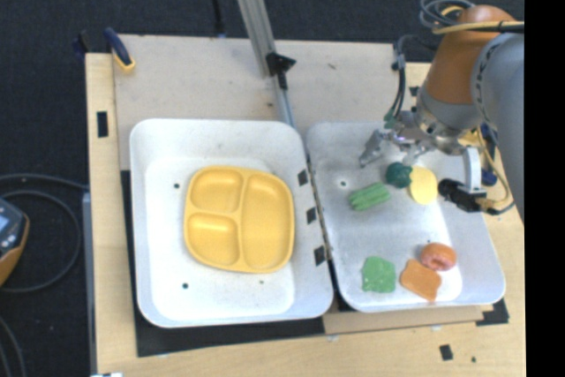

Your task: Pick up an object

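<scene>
Dark green ball (398, 175) crowded by yellow piece (424, 185) at frame right; mis-grasp risked; end effector (395, 150) state cannot be told.

The gripper (395, 153) hangs over the right bin (335, 146), near a dark green ball (398, 175) and a yellow piece (424, 185). A yellow divided plate (238, 219) lies in the left bin (159, 146)

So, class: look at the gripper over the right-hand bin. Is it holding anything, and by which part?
It cannot be told. The gripper sits right above a dark green piece beside a yellow one, but no object shows clearly between its fingers.
</scene>
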You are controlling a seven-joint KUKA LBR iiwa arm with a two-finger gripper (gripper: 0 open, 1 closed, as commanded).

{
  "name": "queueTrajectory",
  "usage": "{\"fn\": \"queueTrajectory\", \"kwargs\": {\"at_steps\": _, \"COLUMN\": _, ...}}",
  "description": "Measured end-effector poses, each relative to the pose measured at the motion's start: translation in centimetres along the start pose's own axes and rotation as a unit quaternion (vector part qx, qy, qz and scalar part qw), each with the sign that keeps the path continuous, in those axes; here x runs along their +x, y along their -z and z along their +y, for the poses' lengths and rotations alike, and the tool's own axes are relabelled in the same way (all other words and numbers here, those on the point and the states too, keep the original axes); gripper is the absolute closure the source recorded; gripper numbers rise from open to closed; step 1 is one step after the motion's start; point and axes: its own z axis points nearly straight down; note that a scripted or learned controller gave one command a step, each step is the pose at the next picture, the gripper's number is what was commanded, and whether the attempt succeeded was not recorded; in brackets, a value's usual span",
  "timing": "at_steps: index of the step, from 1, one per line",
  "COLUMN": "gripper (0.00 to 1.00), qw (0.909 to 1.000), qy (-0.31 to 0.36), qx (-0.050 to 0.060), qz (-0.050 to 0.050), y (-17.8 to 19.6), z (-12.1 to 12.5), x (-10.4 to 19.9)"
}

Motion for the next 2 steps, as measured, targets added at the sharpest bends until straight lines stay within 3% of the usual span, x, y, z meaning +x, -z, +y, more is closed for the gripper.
{"fn": "queueTrajectory", "kwargs": {"at_steps": 1, "gripper": 0.00, "qw": 1.0000, "qy": 0.000, "qx": 0.004, "qz": 0.001, "y": -4.2, "z": 0.0, "x": -0.1}}
{"fn": "queueTrajectory", "kwargs": {"at_steps": 2, "gripper": 1.00, "qw": 1.0000, "qy": 0.000, "qx": 0.001, "qz": 0.000, "y": -2.8, "z": 0.2, "x": -0.2}}
